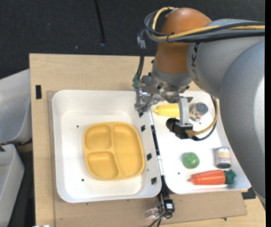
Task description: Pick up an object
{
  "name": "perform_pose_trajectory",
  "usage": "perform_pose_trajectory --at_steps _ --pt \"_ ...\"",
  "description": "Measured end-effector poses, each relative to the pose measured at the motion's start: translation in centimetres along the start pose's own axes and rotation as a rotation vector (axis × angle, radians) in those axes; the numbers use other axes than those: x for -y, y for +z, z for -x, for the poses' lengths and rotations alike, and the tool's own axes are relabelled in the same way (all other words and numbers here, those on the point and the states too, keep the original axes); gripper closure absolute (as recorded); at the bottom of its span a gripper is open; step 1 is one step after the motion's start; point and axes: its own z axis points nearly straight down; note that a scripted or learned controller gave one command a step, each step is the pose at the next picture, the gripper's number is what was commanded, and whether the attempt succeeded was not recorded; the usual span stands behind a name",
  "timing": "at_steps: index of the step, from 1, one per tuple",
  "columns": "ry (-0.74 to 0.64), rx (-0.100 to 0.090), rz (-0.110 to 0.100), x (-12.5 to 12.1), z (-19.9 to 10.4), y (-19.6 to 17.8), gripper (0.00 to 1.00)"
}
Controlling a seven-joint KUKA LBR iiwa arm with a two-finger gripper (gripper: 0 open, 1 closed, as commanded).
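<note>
Wooden bench (pixel 41 74) carrying two shallow white bins set side by side, their inner rims touching. The left bin (pixel 64 126) lies to the gripper's (pixel 166 109) left in the camera view; the right bin (pixel 173 174) lies beneath the gripper and extends toward the near edge. A small metal clip (pixel 156 213) rests on the bench below the bins' junction, well apart from the gripper.

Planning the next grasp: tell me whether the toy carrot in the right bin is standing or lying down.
Lying down. The toy carrot rests flat on the floor of the right bin, its length running across the view, green top toward the right, near the bin's front edge.
</note>
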Motion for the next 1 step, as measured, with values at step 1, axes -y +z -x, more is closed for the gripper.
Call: perform_pose_trajectory --at_steps 1 --pt "0.0 -0.001 -0.001 0.02 -3.34 -0.17 1.0"
